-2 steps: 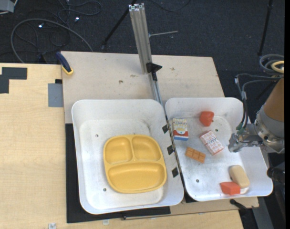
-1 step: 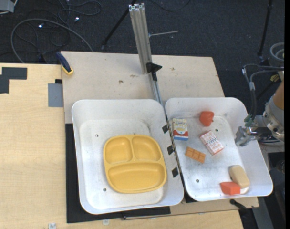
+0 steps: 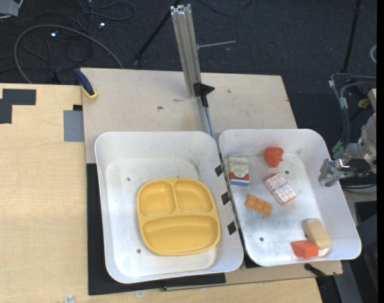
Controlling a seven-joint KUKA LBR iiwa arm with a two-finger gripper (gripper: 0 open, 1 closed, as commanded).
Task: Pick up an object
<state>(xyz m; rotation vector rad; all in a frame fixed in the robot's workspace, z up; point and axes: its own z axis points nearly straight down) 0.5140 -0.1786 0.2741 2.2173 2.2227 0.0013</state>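
Objects for picking lie in the right bin (image 3: 334, 169), the nearer of two shallow white bins to the arm. Camera view, seen from above at a slant: a small carton (image 3: 239, 170) stands close to the bin's left wall; a red block (image 3: 273, 156) sits toward the far side; a pink-and-white packet (image 3: 280, 189) rests near the middle, with an orange waffle-like piece (image 3: 258, 204) just beside it to the left. At the near right corner a tan piece (image 3: 317, 232) touches a second red block (image 3: 304, 249). The left bin (image 3: 110, 169) carries a yellow divided plate (image 3: 178, 216) and nothing else. A metal post (image 3: 187, 49) rises from the bench (image 3: 242, 100) behind the bins.

The end effector (image 3: 334, 171) sits at the right bin's right rim, apart from every object; nothing is between its fingers, and whether it is open or closed cannot be told at this size.

Judged risks: no object has been approached yet, so the grasp is wholly ahead. The tan piece and the near red block touch, so a descent on either may nudge the other or close on both. The packet and the waffle-like piece lie close together, leaving little room for a finger between them. The carton's nearness to the wall may block one finger. A low sweep inward from the rim may strike the bin's edge.
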